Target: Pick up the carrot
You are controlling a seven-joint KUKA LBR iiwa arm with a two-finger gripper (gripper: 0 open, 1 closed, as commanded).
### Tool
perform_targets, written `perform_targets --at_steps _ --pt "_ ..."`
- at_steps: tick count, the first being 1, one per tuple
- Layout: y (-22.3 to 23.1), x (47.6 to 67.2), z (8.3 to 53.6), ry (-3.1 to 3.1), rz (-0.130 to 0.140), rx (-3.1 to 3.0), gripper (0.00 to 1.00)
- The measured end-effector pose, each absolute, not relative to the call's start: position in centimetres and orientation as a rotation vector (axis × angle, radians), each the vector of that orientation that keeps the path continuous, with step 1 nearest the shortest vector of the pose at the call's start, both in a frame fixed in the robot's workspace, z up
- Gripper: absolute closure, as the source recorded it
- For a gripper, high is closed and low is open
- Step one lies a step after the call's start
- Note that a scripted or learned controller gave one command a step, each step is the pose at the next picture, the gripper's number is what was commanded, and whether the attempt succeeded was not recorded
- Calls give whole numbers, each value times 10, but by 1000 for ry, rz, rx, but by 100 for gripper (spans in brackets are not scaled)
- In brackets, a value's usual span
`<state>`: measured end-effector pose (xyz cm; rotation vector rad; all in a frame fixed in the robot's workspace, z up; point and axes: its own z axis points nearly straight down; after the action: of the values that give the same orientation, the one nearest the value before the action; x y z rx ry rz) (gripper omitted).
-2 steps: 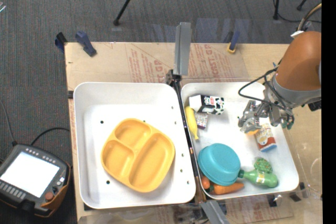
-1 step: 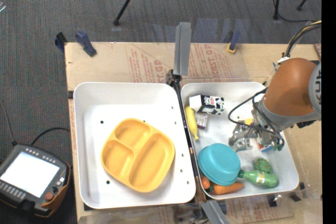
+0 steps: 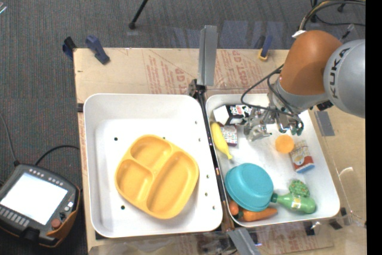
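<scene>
A yellow three-compartment plastic plate [image 3: 157,175] lies in the white left bin [image 3: 98,128]. In the white right bin [image 3: 327,179] at the lower right of the frame are an orange plastic carrot [image 3: 259,215], a teal round bowl [image 3: 249,186], a yellow banana [image 3: 220,140], a small orange ball [image 3: 284,143] and a green toy vegetable [image 3: 296,202].

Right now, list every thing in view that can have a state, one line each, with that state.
carrot: lying flat at the right bin's near edge, partly under the teal bowl, not gripped.
teal bowl: upright, resting over the carrot's end.
banana: lying along the right bin's left wall.
yellow plate: flat, face up in the left bin.
orange ball: loose, beside the gripper.
gripper: low over the right bin, holding nothing visible.
</scene>
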<state>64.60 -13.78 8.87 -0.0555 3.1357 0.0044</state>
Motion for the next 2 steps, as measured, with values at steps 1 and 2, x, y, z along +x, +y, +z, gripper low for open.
perform_targets --at_steps 1,2 --pt "-196 583 122 3132 -1 165 0" --pt "-129 497 98 3121 -12 57 0"
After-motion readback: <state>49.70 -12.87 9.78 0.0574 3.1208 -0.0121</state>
